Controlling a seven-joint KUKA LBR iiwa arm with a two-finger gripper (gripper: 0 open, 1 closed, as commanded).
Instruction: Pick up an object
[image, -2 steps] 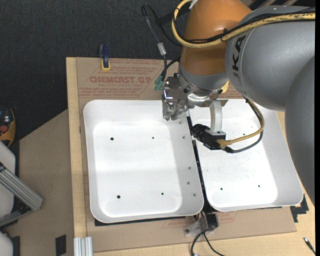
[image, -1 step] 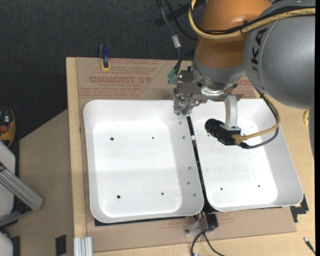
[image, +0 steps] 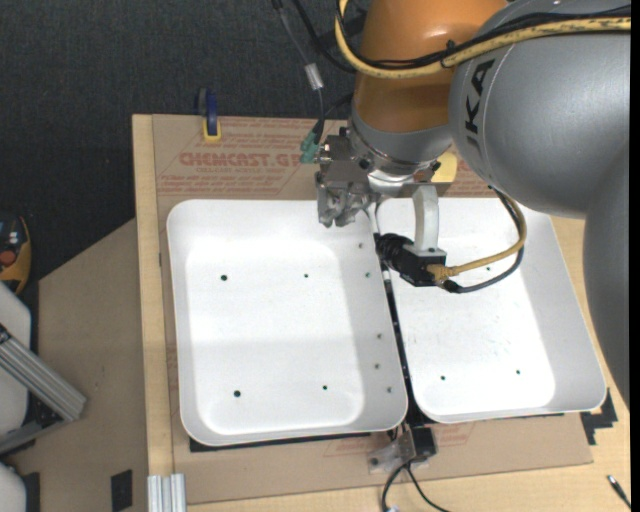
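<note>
Camera view, slant look down. My arm (image: 540, 110) takes up the upper right, with the orange band (image: 420, 40) at the top edge. It reaches in low over the far end of the bins, which suggests a search at the back rather than mid-bin.

Counter (image: 250, 150): a brown printed board lies under both bins, I'd say as a flat base for them.

Left bin (image: 190, 300) and right bin (image: 500, 340) sit side by side with their inner walls touching. Each white floor carries four small dark dots (image: 224, 278), which look like marks or fixings, not items.

Tool (image: 372, 200) hangs over the seam between the bins, near their far walls and just above the rims. I cannot tell whether it is spread or pressed together, because the wrist body masks it. Nothing can be made out pinched in it.

Task's thing: I cannot place any loose object on the open floors. If one lies here, my guess is that it is hidden beneath the arm, in the far corner of the right bin. Pick judged not yet made.

A black fitting (image: 408, 262) hangs just below the tool, over the right bin beside the seam. Its tan cable (image: 500, 262) loops back to the arm, slack enough for wrist travel.

A blue clamp (image: 209, 105) sits at the board's far left edge, likely pinning it down.
</note>
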